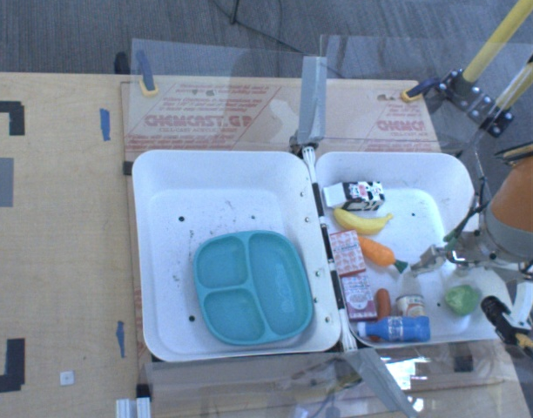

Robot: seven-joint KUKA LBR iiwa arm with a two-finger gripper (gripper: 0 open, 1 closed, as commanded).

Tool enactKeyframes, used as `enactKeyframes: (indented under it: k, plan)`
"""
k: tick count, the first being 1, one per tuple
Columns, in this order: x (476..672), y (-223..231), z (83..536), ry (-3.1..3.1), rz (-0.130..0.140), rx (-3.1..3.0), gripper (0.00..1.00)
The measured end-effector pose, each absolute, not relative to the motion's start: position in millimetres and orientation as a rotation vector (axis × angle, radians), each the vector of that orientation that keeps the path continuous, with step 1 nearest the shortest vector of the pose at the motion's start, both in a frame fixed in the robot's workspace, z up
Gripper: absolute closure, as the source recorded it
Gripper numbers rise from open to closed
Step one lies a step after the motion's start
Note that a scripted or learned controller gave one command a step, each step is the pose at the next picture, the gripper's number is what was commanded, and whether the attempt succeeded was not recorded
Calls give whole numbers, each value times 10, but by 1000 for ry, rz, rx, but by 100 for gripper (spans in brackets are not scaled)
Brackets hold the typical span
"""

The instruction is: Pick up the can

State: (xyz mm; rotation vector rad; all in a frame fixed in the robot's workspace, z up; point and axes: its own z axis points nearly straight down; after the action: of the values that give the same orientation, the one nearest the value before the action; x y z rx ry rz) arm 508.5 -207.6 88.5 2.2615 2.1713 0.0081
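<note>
In the camera view, two white bins stand side by side on the bench. The left bin (153, 177) holds a teal divided plate (249, 286), which lies toward 5 o'clock from the middle of that bin.

The right bin (449, 177) holds many small things. The can (411, 306) stands upright near the front wall, about 6 o'clock from the middle of this bin. A small red sausage (383, 301) is just beside the can at its 9 o'clock. A blue bottle (397, 328) lies on its side just below the can, at its 7 o'clock. A green round thing (462, 299) rests at 3 o'clock from the can, near but apart from it.

Farther back, a banana (362, 222) lies at 11 o'clock from the can, with a black and white carton (362, 196) just behind it at 12 o'clock. A carrot (377, 252) lies between the banana and the can. Along the left wall of this bin there are two flat boxes, a red patterned box (346, 251) and a white and red box (358, 294) in front of it.

The grey arm (519, 203) comes in from 3 o'clock. Its gripper (434, 258) hangs over the right bin at about 1 o'clock from the can, apart from it and higher in the frame. I cannot tell whether the gripper is apart or together, and nothing is seen held in it.
</note>
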Motion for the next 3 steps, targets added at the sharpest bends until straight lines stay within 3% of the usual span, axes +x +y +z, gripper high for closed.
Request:
enactKeyframes:
  k: [1,2,3]
  plan:
    - [5611,-2051,879,2220,5,2211,0]
    - [4856,-2004,882,2165,6,2268,0]
    - [4863,-2045,989,2152,5,2266,100]
